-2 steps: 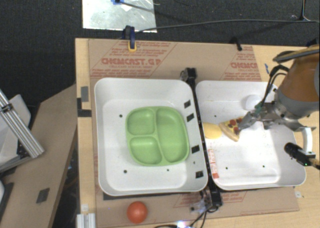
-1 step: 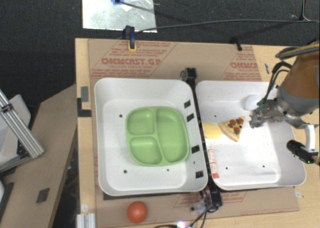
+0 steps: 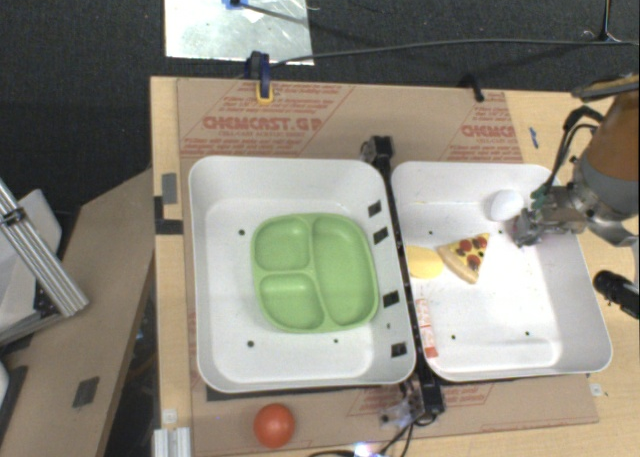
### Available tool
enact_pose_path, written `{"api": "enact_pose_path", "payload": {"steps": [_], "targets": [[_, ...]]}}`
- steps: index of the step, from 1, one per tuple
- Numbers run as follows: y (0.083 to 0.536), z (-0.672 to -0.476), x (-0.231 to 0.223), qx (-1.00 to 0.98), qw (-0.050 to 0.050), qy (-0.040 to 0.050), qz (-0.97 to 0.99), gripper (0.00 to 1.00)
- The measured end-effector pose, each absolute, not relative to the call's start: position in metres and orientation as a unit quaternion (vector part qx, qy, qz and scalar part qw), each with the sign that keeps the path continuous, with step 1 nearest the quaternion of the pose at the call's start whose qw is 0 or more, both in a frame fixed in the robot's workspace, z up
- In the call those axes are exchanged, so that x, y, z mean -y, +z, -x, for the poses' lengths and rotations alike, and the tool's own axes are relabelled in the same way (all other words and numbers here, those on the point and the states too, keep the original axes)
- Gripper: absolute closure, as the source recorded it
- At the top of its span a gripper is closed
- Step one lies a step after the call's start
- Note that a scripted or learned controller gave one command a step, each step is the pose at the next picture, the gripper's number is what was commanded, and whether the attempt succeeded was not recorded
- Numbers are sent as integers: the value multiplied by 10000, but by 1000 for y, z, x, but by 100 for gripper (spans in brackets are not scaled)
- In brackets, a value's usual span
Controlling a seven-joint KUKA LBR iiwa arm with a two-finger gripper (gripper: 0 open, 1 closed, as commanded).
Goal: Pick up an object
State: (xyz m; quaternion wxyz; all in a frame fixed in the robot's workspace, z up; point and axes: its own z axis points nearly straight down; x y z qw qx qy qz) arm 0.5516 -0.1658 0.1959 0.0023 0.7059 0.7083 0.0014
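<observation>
A toy pizza slice [image 3: 467,256] lies in the right bin [image 3: 560,345], with a pale yellow disc [image 3: 424,263] beside it on the left. A white egg-shaped object [image 3: 503,205] rests near the bin's far right. My gripper [image 3: 527,228] hangs low over the right bin, just right of the pizza slice and below the white object. Nothing is visibly held.
The left bin [image 3: 215,245] holds a green divided plate [image 3: 313,272]. A red-orange ball [image 3: 274,424] sits on the bench in front of the bins. The arm comes in from the right, over the right bin's far edge.
</observation>
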Motion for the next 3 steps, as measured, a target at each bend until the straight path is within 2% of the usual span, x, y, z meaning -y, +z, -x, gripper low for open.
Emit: {"api": "enact_pose_path", "payload": {"steps": [1,2,3], "targets": [[245,-544,166,-7084,30,17,-7058,100],[298,-546,167,-7087,36,20,-7055,100],[298,-549,115,-7105,5,14,-7037,100]]}}
